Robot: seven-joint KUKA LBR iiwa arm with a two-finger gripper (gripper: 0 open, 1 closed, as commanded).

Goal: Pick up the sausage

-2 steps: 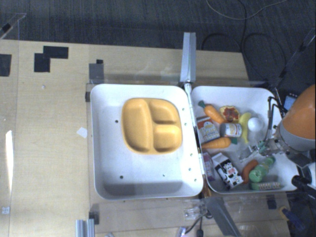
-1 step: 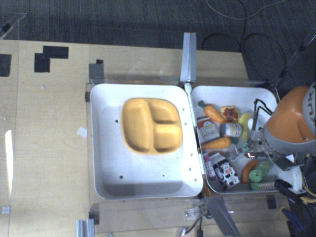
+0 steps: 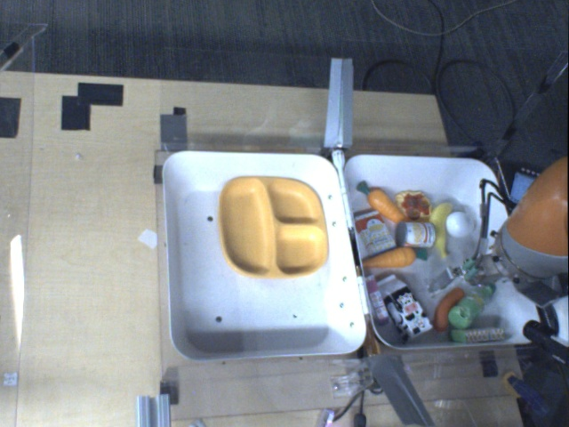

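Because the sausage (image 3: 447, 307) lies tight against green clutter (image 3: 464, 314) at lower right, the gripper (image 3: 468, 272), whose state I cannot tell, may snag the neighbour.

One fixed overhead camera looks slantwise down on both bins (image 3: 178, 265).

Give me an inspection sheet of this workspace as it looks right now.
Surface: wooden bench bearing two white bins.
Job's things: sausage, reddish-brown, lying in the right bin near its front.
Clutter: yellow divided tray in the left bin; two carrots, can, white ball, green toy, small packets in the right bin.
Gripper: gripper over the right bin, just above the sausage; finger state unclear.
Cables: black cables on the dark floor behind.
Surroundings: dark carpet, black floor markers.
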